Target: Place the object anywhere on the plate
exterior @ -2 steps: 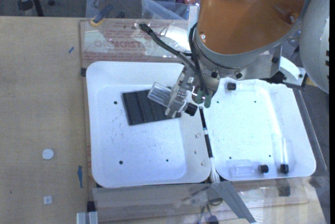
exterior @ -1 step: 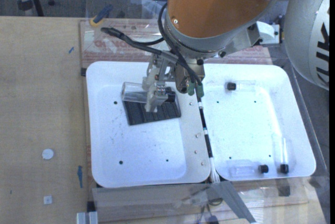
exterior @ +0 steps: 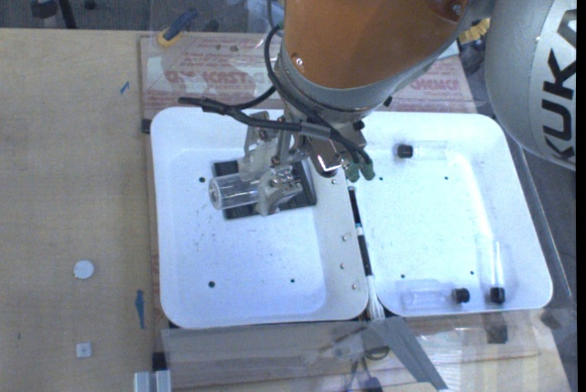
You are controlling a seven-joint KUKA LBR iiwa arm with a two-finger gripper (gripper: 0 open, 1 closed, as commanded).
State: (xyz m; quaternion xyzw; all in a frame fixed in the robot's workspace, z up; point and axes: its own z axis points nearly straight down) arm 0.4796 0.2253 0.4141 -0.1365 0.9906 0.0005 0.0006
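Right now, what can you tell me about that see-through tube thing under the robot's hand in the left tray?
The clear tube looks like transparent plastic, a short cylinder lying on its side in the left bin. Its round end faces left. It rests over a flat black plate, just under the gripper. Whether the gripper touches it is unclear.

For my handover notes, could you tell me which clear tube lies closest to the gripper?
The clear tube in the left bin, right beneath the gripper; the others lie in the right bin.
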